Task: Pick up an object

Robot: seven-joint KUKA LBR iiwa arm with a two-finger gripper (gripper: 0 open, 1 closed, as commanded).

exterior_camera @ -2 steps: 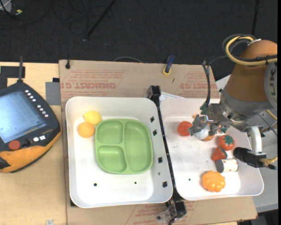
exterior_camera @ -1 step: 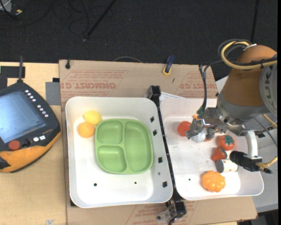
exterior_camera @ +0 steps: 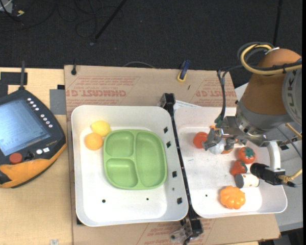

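Note:
My gripper point(exterior_camera: 215, 143) hangs low over the right bin point(exterior_camera: 204, 198), reaching in from the right under the orange-banded wrist. Just left of its tip lies a red tomato-like piece point(exterior_camera: 199, 140), touching or nearly touching it. Two more red pieces with green tops sit to the right: one point(exterior_camera: 246, 154) below the wrist, one point(exterior_camera: 238, 167) a little lower. An orange pumpkin point(exterior_camera: 231, 197) rests near the bin's front. A small black and white piece point(exterior_camera: 246, 180) lies above the pumpkin.
The left bin point(exterior_camera: 86, 198) holds a green divided plate point(exterior_camera: 135, 158), a yellow lemon point(exterior_camera: 100, 128) and an orange fruit point(exterior_camera: 93, 141) at its upper left. A teach pendant point(exterior_camera: 20, 134) lies left of the bins. A black divider point(exterior_camera: 174, 157) runs between them.

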